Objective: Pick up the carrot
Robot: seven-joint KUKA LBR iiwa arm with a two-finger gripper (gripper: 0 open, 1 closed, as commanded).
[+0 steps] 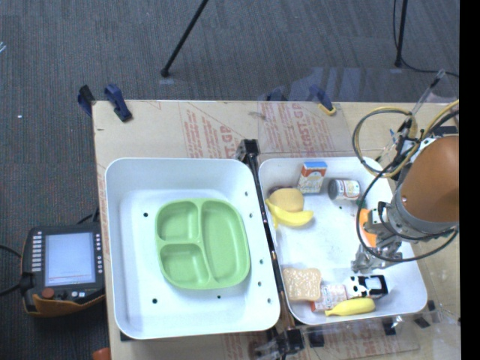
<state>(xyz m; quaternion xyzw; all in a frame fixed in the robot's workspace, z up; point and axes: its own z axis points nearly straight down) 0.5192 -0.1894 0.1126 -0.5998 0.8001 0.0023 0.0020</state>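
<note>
Presently, carrot [363, 227]: right bin [337, 250], beside the arm [427, 190].
Jaws [371, 261]: lowered into bin; grip state cannot be told.

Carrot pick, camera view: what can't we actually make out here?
- Carrot: just an orange sliver; the arm covers the rest.
- Gripper: finger state unreadable, too small and cable-cluttered.
- Can and carton: labels too small to read.
- Item under the yellow piece: partly covered, unidentifiable.

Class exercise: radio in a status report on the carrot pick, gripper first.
Gripper low in right bin, by the carrot. Carrot orange, partly hidden by arm, at bin's right side. Grasp not confirmed. Can nearby.
</note>
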